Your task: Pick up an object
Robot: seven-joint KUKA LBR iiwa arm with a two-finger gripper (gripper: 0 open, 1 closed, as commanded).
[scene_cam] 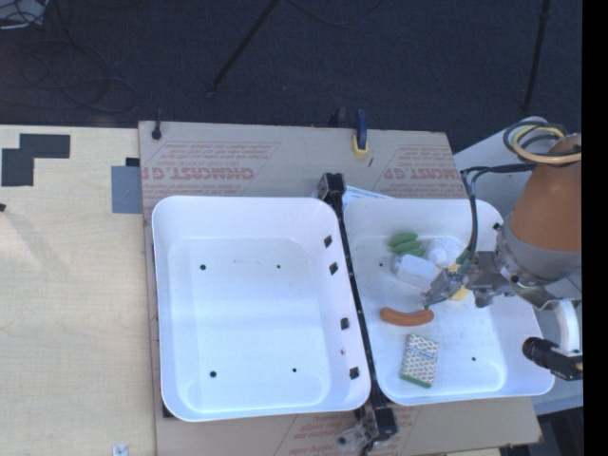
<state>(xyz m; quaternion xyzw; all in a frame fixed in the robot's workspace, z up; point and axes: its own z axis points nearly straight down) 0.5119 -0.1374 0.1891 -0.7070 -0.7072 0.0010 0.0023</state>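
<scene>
In the right bin [484, 373] lie an orange-red sausage-shaped piece [407, 316], a green piece [406, 244], a white block [414, 269] and a patterned green-edged sponge [420, 359]. My gripper [446, 288] hangs low over the bin's middle, just right of the white block and above the sausage piece. A small yellow thing [460, 293] shows beside the fingertips; whether it is between them is unclear.
The left bin [180, 255] sits beside the right one, with a black divider clamp [347, 283] between them. Both rest on a cardboard sheet [237, 164]. A yellow-and-blue clamp [360, 139] stands at the back edge. The arm's orange band [551, 207] looms over the right bin's right side.
</scene>
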